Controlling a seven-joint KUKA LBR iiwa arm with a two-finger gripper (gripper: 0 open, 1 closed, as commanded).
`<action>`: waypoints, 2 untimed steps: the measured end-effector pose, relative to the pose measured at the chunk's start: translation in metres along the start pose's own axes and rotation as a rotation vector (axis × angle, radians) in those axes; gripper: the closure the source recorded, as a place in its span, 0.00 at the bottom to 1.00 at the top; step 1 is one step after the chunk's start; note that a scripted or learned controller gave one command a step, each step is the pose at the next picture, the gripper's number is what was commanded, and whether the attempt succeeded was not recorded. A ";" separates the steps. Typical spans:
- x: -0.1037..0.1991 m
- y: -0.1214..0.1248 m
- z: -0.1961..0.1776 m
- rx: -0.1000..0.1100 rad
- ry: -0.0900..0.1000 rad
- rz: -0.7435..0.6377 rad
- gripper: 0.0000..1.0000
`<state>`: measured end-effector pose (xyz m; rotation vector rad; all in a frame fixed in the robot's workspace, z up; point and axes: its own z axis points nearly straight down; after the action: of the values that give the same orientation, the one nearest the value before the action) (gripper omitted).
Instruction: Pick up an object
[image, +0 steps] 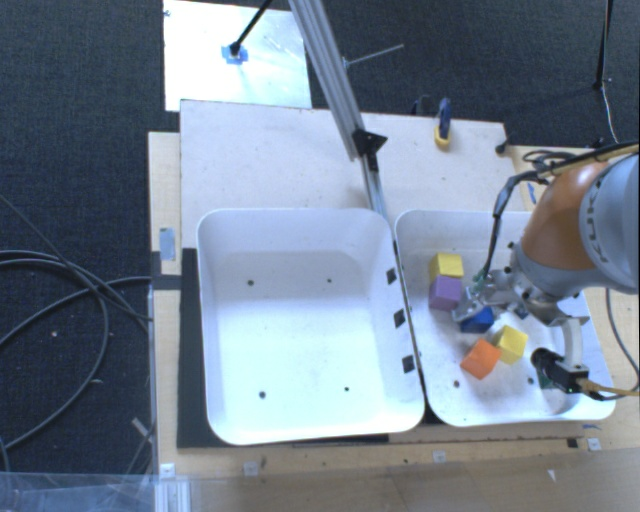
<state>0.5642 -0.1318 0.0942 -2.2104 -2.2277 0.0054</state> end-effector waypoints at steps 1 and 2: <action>0.051 0.012 0.004 -0.009 -0.001 -0.002 1.00; 0.141 0.005 -0.097 -0.008 0.002 -0.005 1.00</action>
<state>0.5687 0.0090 0.1910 -2.2076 -2.2365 -0.0055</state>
